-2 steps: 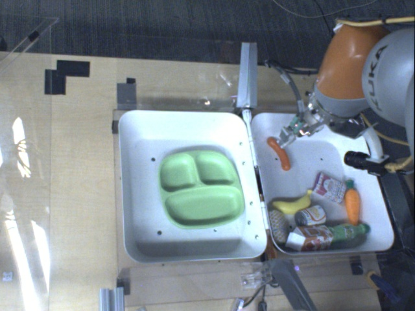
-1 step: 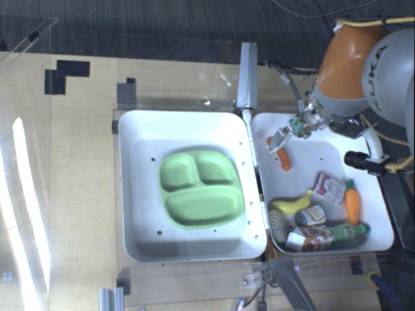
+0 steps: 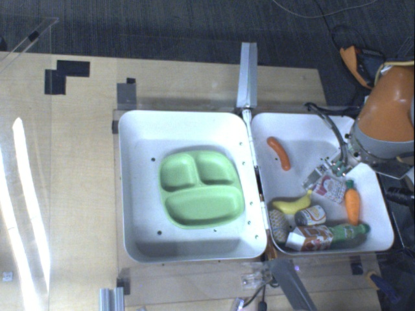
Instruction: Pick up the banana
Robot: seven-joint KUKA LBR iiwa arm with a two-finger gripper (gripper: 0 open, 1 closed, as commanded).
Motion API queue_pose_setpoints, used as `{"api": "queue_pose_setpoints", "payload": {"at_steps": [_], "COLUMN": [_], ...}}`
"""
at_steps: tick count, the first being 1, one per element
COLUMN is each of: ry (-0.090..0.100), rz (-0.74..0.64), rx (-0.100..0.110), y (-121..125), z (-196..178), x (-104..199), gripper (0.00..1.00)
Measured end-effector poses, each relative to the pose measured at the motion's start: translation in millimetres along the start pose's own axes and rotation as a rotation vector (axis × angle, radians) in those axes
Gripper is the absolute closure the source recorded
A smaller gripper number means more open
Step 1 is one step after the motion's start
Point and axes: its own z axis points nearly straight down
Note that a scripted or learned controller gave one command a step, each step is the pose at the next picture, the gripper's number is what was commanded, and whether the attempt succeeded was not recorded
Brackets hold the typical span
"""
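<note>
The yellow banana [image 3: 292, 205] lies in the right bin [image 3: 295, 127], near its front left, curved and resting against a small can [image 3: 312, 215]. My gripper [image 3: 320, 175] hangs low over the middle of that bin, a short way up and to the right of the banana's tip. It sits just above a white and red packet [image 3: 332, 190]. Nothing shows between its tips. The arm's orange band [image 3: 389, 109] is at the right edge.
An orange sausage [image 3: 279, 153] lies at the right bin's back left. A carrot [image 3: 352, 206], a green bottle [image 3: 338, 233] and another can [image 3: 279, 222] crowd its front. The left bin [image 3: 133, 173] holds a green divided tray [image 3: 201, 188].
</note>
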Motion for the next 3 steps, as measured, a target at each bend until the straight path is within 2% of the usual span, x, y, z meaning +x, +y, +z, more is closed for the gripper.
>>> {"api": "queue_pose_setpoints", "payload": {"at_steps": [1,2,3], "ry": [-0.004,-0.004,-0.010], "rz": [-0.337,-0.320,-0.323], "rx": [-0.004,-0.005,-0.011], "y": [63.6,81.1,84.1], "z": [-8.4,-23.8,-35.3], "x": [-25.9,-54.4,-55.0], "gripper": [0.00,0.00,1.00]}}
